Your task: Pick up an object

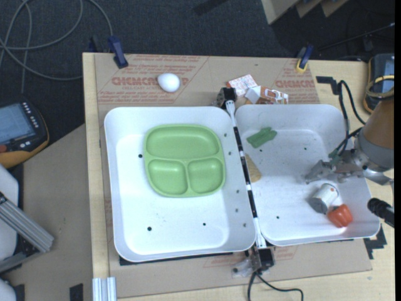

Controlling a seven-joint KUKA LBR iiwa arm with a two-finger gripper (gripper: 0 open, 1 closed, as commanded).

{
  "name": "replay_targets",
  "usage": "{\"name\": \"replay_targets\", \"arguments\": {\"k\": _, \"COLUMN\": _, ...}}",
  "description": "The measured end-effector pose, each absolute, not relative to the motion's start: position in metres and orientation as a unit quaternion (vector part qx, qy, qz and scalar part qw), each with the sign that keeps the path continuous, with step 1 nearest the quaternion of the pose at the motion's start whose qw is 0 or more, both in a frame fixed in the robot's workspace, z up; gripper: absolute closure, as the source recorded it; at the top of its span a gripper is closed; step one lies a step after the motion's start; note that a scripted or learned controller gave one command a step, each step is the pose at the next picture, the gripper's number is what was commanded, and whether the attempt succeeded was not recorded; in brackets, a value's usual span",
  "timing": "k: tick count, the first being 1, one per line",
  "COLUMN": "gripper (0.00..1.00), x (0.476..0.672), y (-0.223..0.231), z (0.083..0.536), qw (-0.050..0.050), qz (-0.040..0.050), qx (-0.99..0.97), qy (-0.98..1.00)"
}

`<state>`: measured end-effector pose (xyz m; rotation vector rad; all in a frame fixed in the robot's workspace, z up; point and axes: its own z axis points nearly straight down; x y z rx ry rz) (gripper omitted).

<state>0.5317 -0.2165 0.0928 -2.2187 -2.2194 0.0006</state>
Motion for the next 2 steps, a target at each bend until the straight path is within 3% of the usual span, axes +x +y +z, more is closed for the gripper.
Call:
{"name": "replay_targets", "arguments": {"k": 1, "gripper": 0.00, "x": 0.490, "y": -0.173, "z": 0.084, "qw": 0.001, "qz": 0.0002, "qx": -0.707, "qy": -0.707}}
{"name": "replay_targets", "arguments": {"k": 2, "gripper": 0.00, "x": 0.480, "y": -0.167, "z": 0.163, "qw": -0.001, "qz": -0.0002, "qx": -0.707, "qy": -0.707}}
